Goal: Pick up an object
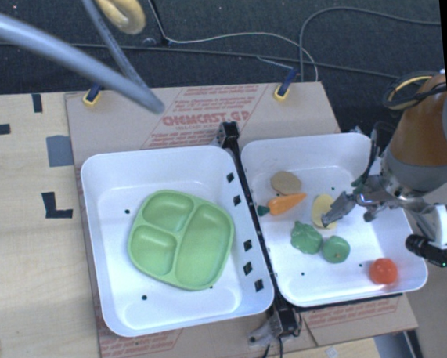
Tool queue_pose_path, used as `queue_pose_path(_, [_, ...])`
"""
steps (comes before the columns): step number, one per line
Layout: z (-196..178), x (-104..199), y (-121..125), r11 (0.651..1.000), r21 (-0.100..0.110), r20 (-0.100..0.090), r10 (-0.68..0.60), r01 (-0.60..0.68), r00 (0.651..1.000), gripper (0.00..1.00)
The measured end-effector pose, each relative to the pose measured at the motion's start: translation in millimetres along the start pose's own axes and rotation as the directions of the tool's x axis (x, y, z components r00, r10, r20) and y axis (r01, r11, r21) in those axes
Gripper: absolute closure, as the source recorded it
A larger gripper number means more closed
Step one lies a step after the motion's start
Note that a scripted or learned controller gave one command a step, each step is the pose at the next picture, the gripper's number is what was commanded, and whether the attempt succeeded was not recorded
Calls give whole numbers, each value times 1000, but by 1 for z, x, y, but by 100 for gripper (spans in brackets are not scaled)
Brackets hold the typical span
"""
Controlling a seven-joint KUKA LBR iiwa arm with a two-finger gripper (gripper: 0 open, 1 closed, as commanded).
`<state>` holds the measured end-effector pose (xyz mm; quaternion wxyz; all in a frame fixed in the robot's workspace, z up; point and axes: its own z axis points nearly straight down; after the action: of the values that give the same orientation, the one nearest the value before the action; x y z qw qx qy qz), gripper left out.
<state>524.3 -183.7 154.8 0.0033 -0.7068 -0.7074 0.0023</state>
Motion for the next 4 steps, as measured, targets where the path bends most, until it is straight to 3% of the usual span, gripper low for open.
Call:
queue_pose_path(1, [65,1,0,1000,-2,0,-1,1,1000,0])
queue_pose_path(2, [51,2,1,1000,-4,0,-2,2,1000,100])
queue_pose_path(4, [-41,6,-6,1000,-11,2,-1,1,1000,100])
